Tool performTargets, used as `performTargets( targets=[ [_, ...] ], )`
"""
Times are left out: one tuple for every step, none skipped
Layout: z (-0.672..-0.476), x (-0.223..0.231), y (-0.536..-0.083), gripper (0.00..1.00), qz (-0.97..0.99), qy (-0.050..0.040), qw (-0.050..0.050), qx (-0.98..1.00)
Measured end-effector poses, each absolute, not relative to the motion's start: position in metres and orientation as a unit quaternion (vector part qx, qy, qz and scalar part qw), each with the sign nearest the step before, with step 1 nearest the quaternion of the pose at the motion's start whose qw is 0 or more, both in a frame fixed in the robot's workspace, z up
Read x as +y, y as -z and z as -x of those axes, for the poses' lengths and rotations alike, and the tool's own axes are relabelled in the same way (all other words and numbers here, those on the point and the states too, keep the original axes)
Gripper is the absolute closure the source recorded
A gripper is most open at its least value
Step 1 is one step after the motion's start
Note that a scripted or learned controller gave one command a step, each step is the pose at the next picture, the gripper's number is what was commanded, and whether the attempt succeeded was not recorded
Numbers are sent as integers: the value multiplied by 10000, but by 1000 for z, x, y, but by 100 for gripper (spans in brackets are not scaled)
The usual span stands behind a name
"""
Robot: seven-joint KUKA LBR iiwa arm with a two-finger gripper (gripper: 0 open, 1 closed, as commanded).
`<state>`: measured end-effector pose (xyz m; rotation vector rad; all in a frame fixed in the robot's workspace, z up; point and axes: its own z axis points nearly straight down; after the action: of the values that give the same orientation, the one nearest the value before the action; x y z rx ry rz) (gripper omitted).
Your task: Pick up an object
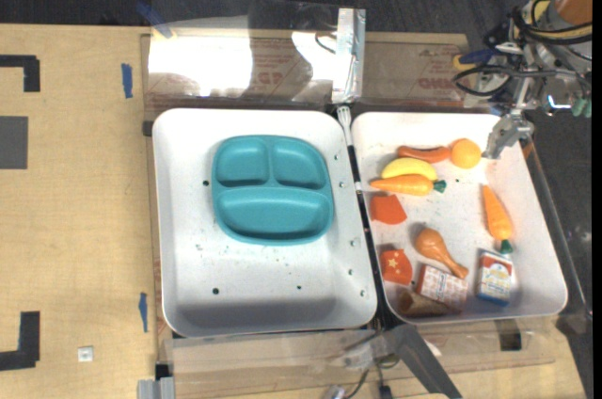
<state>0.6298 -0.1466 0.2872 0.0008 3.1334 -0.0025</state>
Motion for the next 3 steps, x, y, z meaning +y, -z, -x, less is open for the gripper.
performTargets(
  targets=[
    [-624, -175, -108, 0, 724, -11, -18, 9974],
    [-552, -225, -89, 0, 131, 16, 49, 9999],
    [-557, -224, -103, 100, 149, 40, 127, 9998]
  ],
)
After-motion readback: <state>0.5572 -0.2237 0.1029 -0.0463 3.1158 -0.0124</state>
